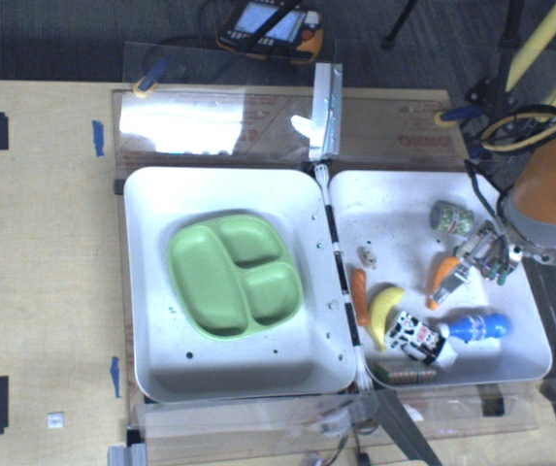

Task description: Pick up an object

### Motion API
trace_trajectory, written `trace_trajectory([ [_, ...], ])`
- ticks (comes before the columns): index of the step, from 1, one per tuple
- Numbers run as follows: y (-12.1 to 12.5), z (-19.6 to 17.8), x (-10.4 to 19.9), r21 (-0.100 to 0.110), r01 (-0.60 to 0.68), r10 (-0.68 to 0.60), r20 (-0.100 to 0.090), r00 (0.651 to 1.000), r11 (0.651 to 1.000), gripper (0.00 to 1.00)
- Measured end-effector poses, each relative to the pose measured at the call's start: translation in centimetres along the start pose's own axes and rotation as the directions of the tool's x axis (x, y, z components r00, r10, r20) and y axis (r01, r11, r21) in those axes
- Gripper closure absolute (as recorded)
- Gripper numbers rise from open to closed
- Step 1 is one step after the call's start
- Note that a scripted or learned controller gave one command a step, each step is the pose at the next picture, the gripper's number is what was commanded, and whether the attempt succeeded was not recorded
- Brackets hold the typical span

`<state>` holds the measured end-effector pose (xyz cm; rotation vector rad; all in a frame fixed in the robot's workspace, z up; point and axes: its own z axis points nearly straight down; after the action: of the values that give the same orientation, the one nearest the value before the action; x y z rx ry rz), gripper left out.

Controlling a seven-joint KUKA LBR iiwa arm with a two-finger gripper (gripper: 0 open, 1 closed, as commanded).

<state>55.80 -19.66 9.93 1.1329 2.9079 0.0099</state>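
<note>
The right bin (520, 357) holds several small objects. An orange carrot (441, 278) lies tilted near the middle. My gripper (474, 258) reaches in from the right and sits right at the carrot's upper end. A crumpled green-grey can (452, 218) lies just above the gripper. Below it is a blue bottle (477, 328) beside a black-and-white spotted box (417, 338). A yellow banana (384, 311) and an orange sausage-like piece (358, 295) lie near the bin's left wall.
The left bin (151, 202) holds a green divided plate (236, 275). A small white bit (367, 255) and a dark bar (404, 372) also lie in the right bin. The divider between the bins (334, 250) runs between them.
</note>
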Motion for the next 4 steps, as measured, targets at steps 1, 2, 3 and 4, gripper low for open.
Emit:
trace_trajectory([
  [1, 0.1, -1.3, -0.3, -0.007, -0.003, 0.003, 0.011, 1.000, 1.000, 1.00],
  [2, 6.6, -11.6, -0.4, 0.012, -0.096, 0.096, -0.012, 0.995, 0.995, 1.00],
  [3, 11.9, -9.5, -2.0, 0.014, -0.306, 0.306, -0.007, 0.952, 0.952, 1.00],
  [4, 12.0, -9.5, -2.0, 0.014, -0.305, 0.305, -0.008, 0.952, 0.952, 0.00],
])
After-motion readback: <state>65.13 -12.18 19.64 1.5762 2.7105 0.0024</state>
